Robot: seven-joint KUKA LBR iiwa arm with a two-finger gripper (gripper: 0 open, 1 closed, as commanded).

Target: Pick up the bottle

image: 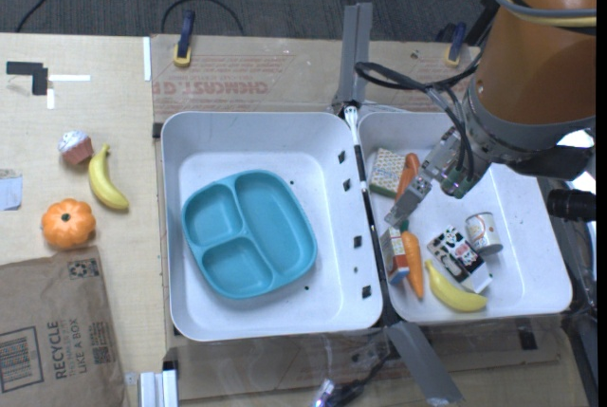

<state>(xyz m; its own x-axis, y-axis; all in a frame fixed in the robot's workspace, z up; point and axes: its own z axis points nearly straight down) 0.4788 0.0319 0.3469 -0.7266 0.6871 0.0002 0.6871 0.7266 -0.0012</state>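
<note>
I'm seeing the gripper (pixel 414 196) hanging over the right bin (pixel 531 301), can't tell its state; the bottle (pixel 414 265) is lying just below-left of it, long axis roughly along the divider.

Glossy white plastic bins (pixel 180 206), matt blue plastic plate (pixel 248 232), bench (pixel 57 111) seemingly raw wood

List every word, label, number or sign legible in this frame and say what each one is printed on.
"RECYCLE LIKE A BOX", beside a recycling symbol, on the brown cardboard box at lower left.
Red lettering on the cardboard sheet behind the bins: mirrored and upside down, too blurred to read for certain.
Barcode on the same cardboard box: digits too small to read.
Black-and-white carton in the right bin: no readable text.
</note>
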